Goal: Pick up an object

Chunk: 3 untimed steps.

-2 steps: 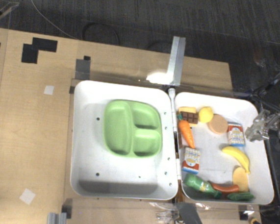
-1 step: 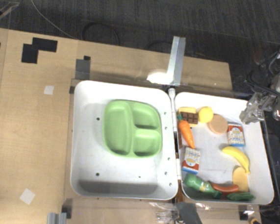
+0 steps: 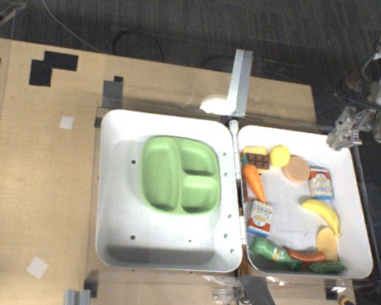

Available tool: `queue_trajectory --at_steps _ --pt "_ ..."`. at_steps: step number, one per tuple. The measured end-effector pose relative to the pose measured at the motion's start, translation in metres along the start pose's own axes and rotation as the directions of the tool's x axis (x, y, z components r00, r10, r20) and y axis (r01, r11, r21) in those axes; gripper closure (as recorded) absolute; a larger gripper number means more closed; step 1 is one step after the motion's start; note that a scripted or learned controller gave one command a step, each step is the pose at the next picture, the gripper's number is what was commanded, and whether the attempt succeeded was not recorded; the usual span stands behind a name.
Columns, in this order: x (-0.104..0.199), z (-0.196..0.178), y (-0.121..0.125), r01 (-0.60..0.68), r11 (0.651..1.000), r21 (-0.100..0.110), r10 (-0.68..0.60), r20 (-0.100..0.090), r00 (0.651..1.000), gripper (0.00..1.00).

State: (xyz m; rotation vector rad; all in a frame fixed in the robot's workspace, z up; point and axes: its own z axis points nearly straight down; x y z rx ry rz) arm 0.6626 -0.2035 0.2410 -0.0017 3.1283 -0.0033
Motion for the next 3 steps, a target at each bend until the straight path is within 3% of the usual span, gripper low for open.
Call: queue_trajectory --at_steps 1,2,3 --pt "-0.009 -0.009 0.000 0.151 0.989 0.000 -0.151 0.001 0.989 1.00" --pt "0.058 0.004 -0.002 0.409 0.913 -0.002 -0.409 -0.003 0.913 1.00" --pt "-0.009 0.018 0.000 0.520 0.854 -0.003 -0.520 0.000 0.854 1.00"
